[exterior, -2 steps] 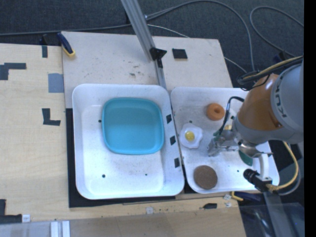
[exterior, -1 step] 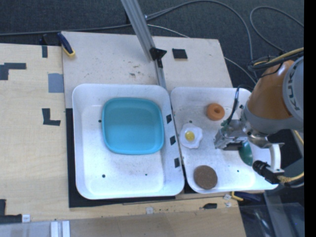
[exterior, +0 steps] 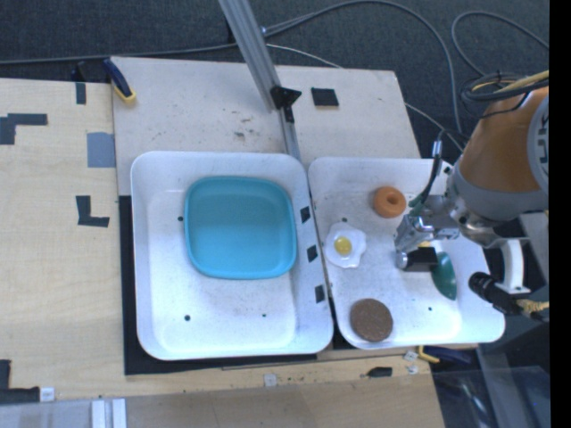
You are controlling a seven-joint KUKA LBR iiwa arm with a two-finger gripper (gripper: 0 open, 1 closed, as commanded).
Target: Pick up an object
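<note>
1. Camera view: two white bins side by side; the left bin [exterior: 161, 328] holds a blue square plate [exterior: 240, 226].
2. Grey-and-orange arm [exterior: 504, 163] reaches over the right bin [exterior: 357, 181].
3. Its gripper [exterior: 415, 250] hangs above a dark green object [exterior: 443, 275]; finger state cannot be told.
4. Brown round patty [exterior: 370, 319] lies near the front wall.
5. Fried egg [exterior: 346, 246] sits centre-left.
6. Orange doughnut [exterior: 389, 201] lies behind the egg.

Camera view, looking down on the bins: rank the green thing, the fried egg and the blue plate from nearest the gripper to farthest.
1. Green thing, right beside the gripper.
2. Fried egg, same bin, near the divider.
3. Blue plate, in the other bin.
</note>
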